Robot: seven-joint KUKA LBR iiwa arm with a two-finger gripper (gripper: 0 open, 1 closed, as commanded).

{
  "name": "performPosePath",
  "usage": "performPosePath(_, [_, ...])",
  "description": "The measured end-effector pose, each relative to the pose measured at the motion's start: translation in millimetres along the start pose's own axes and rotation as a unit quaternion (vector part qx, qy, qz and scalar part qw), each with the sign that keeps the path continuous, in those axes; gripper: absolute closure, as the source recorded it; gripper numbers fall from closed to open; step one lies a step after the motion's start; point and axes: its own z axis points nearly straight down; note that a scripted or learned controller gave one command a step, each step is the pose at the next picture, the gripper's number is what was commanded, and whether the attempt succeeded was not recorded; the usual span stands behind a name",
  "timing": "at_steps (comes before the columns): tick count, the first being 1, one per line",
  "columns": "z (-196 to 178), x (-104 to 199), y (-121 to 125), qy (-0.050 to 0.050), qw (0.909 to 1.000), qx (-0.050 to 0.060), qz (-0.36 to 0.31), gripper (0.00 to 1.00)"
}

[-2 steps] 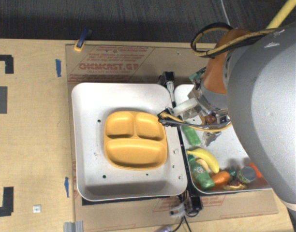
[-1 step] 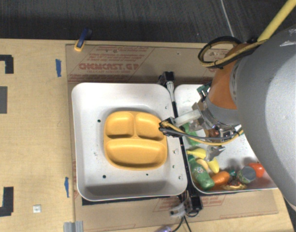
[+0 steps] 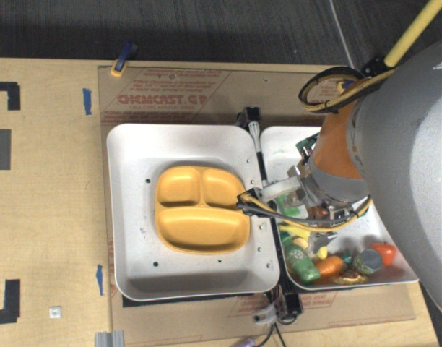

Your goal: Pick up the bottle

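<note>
Two white bins [image 3: 127, 194] on cardboard-covered bench [image 3: 48, 194], dark floor [image 3: 170, 13] behind; gripper state unclear.

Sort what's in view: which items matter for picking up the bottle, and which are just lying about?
Job: right bin of mixed items, where a bottle would be, though I can't pick one out; arm's wrist low over it.

Lying about: yellow divided tray in the left bin; blue clip on the bench.

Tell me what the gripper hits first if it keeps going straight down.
Likely the cluttered items in the right bin, perhaps the green object; the arm hides the gripper, so depth is unclear.
</note>
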Motion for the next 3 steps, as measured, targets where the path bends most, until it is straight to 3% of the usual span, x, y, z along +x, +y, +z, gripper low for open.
performPosePath(1, [0, 21, -27, 0.002, 1.0000, -0.001, -0.003, 0.00])
performPosePath(2, [-81, 26, 0, 0.002, 1.0000, -0.002, -0.008, 0.00])
performPosePath(3, [0, 36, -3, 0.000, 1.0000, 0.000, -0.005, 0.00])
